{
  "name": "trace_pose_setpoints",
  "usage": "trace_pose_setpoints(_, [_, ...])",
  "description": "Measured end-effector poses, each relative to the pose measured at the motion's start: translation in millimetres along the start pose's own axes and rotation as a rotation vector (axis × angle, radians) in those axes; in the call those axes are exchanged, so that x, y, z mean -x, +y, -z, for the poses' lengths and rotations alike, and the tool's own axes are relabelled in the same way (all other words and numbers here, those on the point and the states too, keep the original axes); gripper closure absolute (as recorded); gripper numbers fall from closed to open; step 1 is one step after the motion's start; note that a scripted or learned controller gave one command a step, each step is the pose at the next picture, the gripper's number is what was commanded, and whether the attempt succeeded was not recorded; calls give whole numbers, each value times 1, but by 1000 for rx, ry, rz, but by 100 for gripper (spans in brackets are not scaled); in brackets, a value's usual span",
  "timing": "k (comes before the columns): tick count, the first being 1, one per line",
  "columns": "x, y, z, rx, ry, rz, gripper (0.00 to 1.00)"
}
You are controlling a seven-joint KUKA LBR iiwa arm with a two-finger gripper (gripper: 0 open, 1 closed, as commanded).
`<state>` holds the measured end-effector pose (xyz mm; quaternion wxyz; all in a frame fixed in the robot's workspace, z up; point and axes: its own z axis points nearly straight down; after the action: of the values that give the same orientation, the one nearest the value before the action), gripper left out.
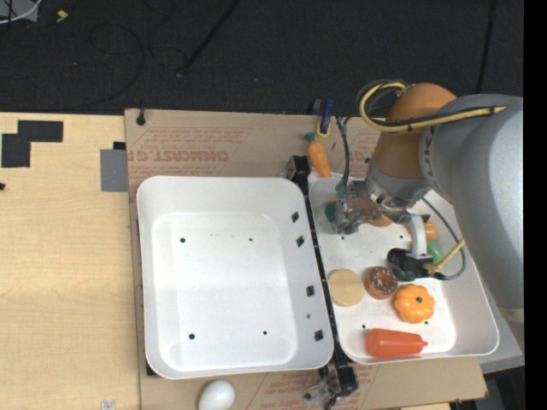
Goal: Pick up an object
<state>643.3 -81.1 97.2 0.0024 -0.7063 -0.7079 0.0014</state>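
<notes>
My gripper (pixel 345 216) is down in the far left part of the right bin (pixel 479 331), close to its floor. I cannot make out anything held by it. Nearer the front of this bin lie a tan round disc (pixel 346 287), a brown doughnut-like piece (pixel 381 282), an orange pumpkin (pixel 414 303) and a red-orange carrot-shaped piece (pixel 395 342). A small green piece (pixel 435 251) and a small orange piece (pixel 430 229) sit to the right of the gripper, partly hidden by the wrist.
The left bin (pixel 154 229) stands beside the right one, with a black divider strip (pixel 309 254) between them. An orange piece (pixel 319 159) rests outside at the right bin's far corner. A white ball (pixel 216 395) lies on the bench in front of the left bin.
</notes>
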Motion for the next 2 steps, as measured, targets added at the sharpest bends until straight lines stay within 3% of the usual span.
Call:
trace_pose_setpoints(1, [-10, 2, 117, 15, -2, 0, 100])
trace_pose_setpoints(2, [60, 0, 143, 7, -5, -7, 100])
